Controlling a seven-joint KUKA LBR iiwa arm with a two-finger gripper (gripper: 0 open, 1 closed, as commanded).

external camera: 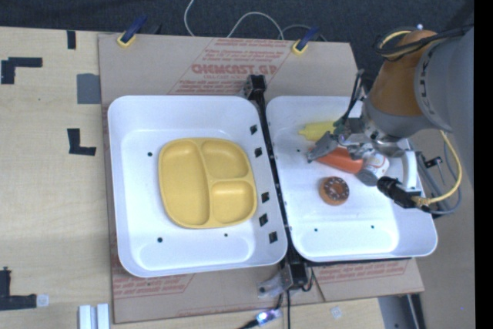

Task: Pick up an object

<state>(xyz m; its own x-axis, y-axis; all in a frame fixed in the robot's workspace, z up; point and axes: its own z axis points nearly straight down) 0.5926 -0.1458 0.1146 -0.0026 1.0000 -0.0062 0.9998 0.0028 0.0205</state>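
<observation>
The right bin point(385, 239) holds three small objects. A brown donut with sprinkles point(334, 190) lies near its middle. An orange carrot-shaped piece point(340, 161) lies just above the donut, and a yellow piece point(315, 131) sits near the bin's back left. My gripper point(321, 149) hangs low over the right bin, between the yellow piece and the orange piece and partly covering both. Whether it touches either one is not visible. The arm's grey body and orange band point(397, 85) reach in from the right.
The left bin point(127, 166) holds a yellow divided plate point(206, 182). A black divider point(266, 158) runs between the two bins. Cables loop beside the wrist at the right bin's right rim point(431, 200). Both bins rest on a cardboard sheet point(223, 65).
</observation>
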